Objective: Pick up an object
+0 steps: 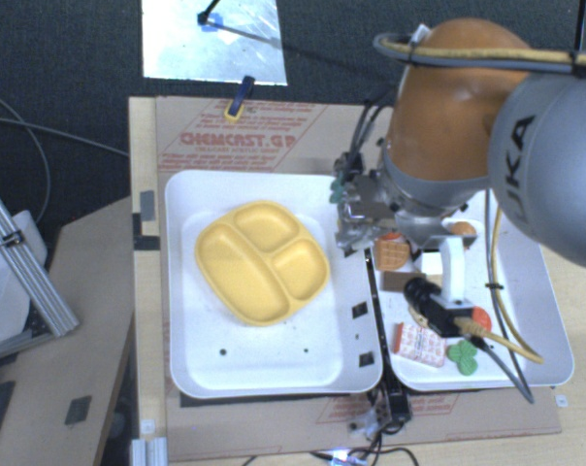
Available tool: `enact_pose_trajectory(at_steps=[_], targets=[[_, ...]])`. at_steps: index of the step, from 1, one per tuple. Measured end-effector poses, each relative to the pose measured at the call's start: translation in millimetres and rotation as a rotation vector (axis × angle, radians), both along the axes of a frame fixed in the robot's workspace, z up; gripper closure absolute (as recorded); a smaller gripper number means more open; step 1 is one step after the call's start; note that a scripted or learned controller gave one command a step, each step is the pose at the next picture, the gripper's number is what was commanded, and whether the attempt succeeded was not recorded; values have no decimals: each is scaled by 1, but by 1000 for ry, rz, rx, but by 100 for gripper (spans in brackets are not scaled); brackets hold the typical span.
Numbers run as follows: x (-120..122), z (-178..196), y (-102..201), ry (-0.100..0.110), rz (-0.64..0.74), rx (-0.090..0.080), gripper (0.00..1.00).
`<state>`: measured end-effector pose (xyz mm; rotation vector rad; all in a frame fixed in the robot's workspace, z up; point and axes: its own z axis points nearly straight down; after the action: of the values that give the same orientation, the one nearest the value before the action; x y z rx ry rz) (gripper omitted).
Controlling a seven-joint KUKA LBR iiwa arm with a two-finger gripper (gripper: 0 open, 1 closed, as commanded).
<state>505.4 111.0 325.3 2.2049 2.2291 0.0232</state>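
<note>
Over the strip where the two bins meet, toward their far ends, we see the gripper (354, 214) hanging under the grey and orange arm (555, 163). From this slanted view we cannot tell whether it is open or closed, and we see nothing held in it.

Just left of it in the view, the left bin (264, 362) holds one thing: a yellow divided plate (262, 260), lying flat with its three compartments facing up, set toward the far half of the bin. Its right edge is near the gripper; we cannot tell whether they touch.

The right bin (555, 352) holds several small things, partly hidden by the arm. An orange waffle-patterned block (392, 253) lies close to the bin's left wall, just below the gripper in the view. Nearer the front edge we see a red and white packet (420, 344), with a green piece (464, 359) just beside it on its right and a red-orange piece (480, 318) a little beyond that.

Both bins rest on a printed cardboard sheet (244, 139).
</note>
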Motion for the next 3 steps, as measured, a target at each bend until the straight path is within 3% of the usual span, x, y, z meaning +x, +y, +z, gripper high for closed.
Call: enact_pose_trajectory(at_steps=[1, 3], targets=[[34, -46, -19, 14, -12, -7, 100], [34, -22, -18, 10, 1, -6, 100]])
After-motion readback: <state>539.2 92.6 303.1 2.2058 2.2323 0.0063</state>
